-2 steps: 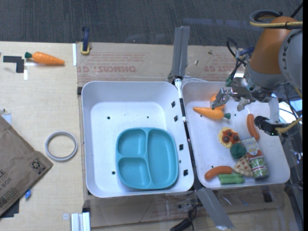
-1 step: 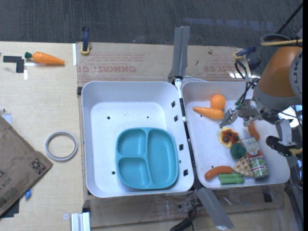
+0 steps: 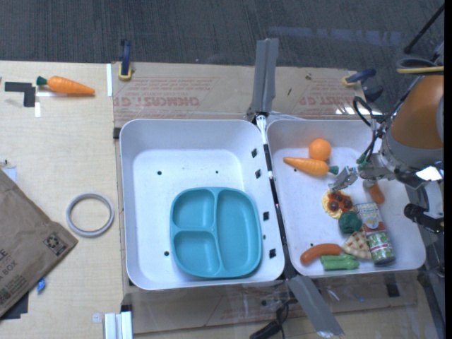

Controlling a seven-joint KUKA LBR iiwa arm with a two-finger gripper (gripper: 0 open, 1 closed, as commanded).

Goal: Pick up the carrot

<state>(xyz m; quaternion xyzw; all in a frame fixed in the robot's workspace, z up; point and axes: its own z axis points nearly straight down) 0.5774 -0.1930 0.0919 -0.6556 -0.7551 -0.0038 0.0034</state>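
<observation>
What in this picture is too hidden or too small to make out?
- Gripper: small and blurred in the camera view; open or shut is unclear.
- Arm: cut off by the right edge.
- Small can in the right bin: label too small to read.
- Cardboard box: cut off by the left edge.

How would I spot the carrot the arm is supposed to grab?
Look in the right-hand white bin, at its far end. The carrot lies there beside a round orange, left of the gripper. It is long, tapered and pointed, unlike the ball-shaped orange.
</observation>
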